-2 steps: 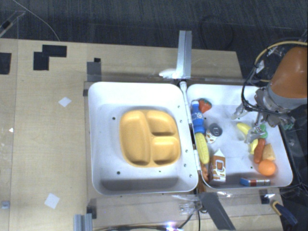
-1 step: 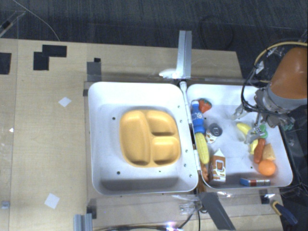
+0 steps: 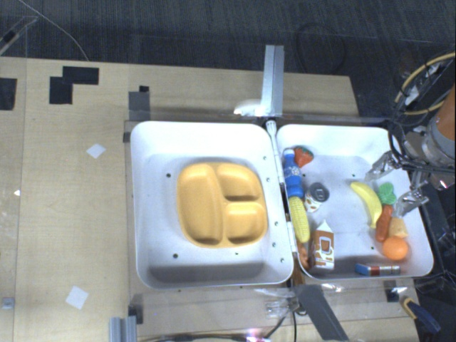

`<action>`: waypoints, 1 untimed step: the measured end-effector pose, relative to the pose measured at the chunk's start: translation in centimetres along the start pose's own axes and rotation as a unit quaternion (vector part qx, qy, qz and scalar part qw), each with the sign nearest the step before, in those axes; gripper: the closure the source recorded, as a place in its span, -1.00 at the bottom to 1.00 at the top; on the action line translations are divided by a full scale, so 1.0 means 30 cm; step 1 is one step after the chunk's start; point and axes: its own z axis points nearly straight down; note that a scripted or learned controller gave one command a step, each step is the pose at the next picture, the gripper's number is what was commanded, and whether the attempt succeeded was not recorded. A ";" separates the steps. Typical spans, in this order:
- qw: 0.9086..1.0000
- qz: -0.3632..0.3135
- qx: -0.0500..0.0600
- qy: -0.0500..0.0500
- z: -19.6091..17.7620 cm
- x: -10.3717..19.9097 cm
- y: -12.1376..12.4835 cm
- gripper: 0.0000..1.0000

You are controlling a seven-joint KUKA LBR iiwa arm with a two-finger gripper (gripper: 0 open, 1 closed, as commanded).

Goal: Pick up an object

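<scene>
Pale wooden tabletop (image 3: 64, 212) with two white bins side by side: left bin (image 3: 153, 191) with a yellow divided tray (image 3: 219, 204), right bin (image 3: 342, 148) with the clutter. End effector (image 3: 399, 184) over the right bin's right side, fingers spread, nothing between them. Just beside and below it, banana (image 3: 368, 201), green piece (image 3: 387, 193), orange ball (image 3: 395, 249).

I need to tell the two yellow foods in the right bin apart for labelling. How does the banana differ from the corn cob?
The banana is curved and smooth; the corn cob is straight and looks bumpy. The banana lies out in the right bin, near the claw; the corn lies along that bin's left wall, below the blue bottle. The banana slants; the corn runs nearly straight up and down the view. Both are yellow and lie flat.
</scene>
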 end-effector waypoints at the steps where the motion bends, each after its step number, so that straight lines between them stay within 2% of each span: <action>1: 0.998 -0.057 0.001 -0.001 0.345 0.115 0.063 -1.00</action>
